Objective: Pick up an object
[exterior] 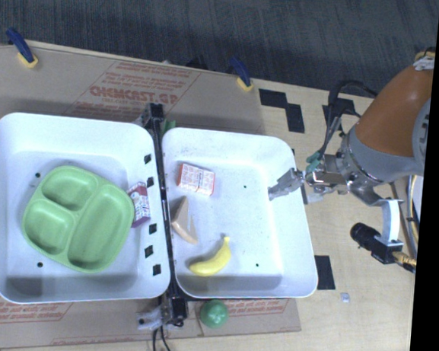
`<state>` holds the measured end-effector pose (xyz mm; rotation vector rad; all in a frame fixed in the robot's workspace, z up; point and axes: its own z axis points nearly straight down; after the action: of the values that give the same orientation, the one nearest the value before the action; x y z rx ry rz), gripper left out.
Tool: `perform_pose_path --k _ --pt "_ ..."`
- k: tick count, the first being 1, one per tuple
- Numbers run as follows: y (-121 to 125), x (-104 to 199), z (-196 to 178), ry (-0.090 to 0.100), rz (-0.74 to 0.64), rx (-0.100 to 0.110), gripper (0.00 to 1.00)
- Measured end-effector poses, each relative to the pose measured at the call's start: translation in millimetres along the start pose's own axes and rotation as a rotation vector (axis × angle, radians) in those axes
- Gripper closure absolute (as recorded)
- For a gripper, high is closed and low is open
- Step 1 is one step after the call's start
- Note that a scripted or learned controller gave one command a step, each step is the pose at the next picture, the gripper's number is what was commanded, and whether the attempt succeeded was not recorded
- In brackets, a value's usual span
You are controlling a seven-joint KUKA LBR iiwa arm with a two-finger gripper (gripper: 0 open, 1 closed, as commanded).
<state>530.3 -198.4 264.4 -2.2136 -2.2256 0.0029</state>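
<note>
Right bin [297, 246]: banana [212, 259] near front, red-white packet [195, 178] at back, wedge [183, 221] between | gripper [286, 184] over right rim, grip state cannot tell, nothing visibly held | left bin [4, 190]: 1 green tray [77, 216]

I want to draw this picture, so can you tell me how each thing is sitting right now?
Green plate: flat in the left bin, right way up.
Small packet: leaning at the plate's right edge.
Banana: lying in the right bin, near its front.
Red and white box: lying flat.
Tan piece: lying by the divider.
Green ball: outside the bins, in front.
Gripper: over the right bin's edge, carrying nothing.
</note>
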Motion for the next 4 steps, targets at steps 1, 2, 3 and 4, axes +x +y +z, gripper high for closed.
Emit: perform_pose_path --k 1,2,3,4 --pt "-38 21 173 0.001 -0.002 0.0 0.0" --pt "-37 21 163 0.0 -0.007 0.001 1.0" --pt "2 -2 41 -0.003 0.0 -0.006 1.0" --pt "2 -2 42 -0.002 0.0 -0.004 0.0"
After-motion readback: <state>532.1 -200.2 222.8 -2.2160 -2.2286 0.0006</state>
